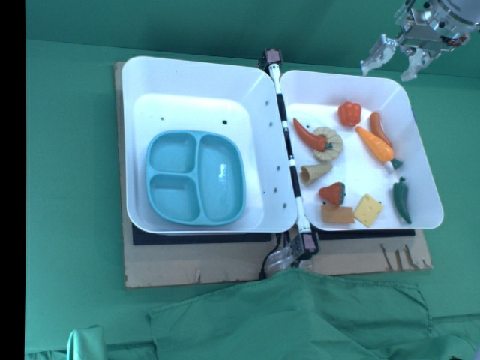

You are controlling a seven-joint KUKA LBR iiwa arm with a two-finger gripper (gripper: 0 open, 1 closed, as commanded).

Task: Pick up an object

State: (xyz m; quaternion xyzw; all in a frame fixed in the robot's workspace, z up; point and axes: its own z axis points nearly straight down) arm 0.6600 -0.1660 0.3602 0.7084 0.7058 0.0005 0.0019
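Observation:
My gripper [391, 65] hangs open above the far edge of the right bin [424, 163], with nothing between its fingers. Below it in that bin lie toy foods: a red pepper [349, 113], an orange sausage [379, 127], a carrot [377, 147], a red chili [308, 135] across a round cracker [331, 144], an ice-cream cone [316, 173], a strawberry [333, 193], an orange block [337, 215], a cheese wedge [367, 210] and a green chili [401, 201].
The left bin [255, 103] holds a light blue three-part plate [195, 177]. A black hinge bar [286, 141] runs between the bins. Both rest on a cardboard sheet [187, 272] on green cloth, which is rumpled at the front [300, 313].

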